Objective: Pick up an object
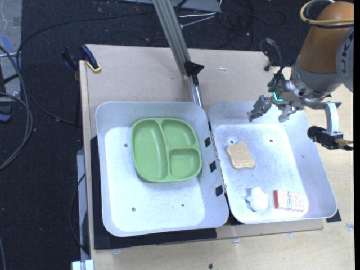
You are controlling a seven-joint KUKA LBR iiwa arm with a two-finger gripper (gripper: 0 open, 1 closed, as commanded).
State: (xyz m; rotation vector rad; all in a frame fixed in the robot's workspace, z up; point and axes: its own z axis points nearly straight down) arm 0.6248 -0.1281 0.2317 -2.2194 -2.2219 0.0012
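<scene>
Object candidates: three small things, all lying in the right bin, none lifted.
Desk (140, 75): pale wooden top, carrying both bins side by side; a blue-and-yellow clamp at its far left corner.
Left bin (112, 207): shallow, white, speckled; holds the green tray in its upper middle.
Right bin (306, 162): shallow, white, touching the left bin along the centre seam, where black clips sit.
Arm (326, 44): orange band above a grey wrist, entering from the right, poised over the far right corner of the right bin.
Green tray (166, 149): rounded, three compartments, one long on the left and two smaller on the right; lying flat.
Metal pole (175, 32): slanting from the top of the view down to the seam between the bins.
Claw (273, 110): above the far edge of the right bin, fingers spread apart, nothing between them; well apart from all three small things.
Toast piece (241, 156): tan, flat, near the left side of the right bin.
Red-and-white packet (289, 200): flat, near the front right corner.
White lump (257, 199): just beside the packet, on its left.
</scene>
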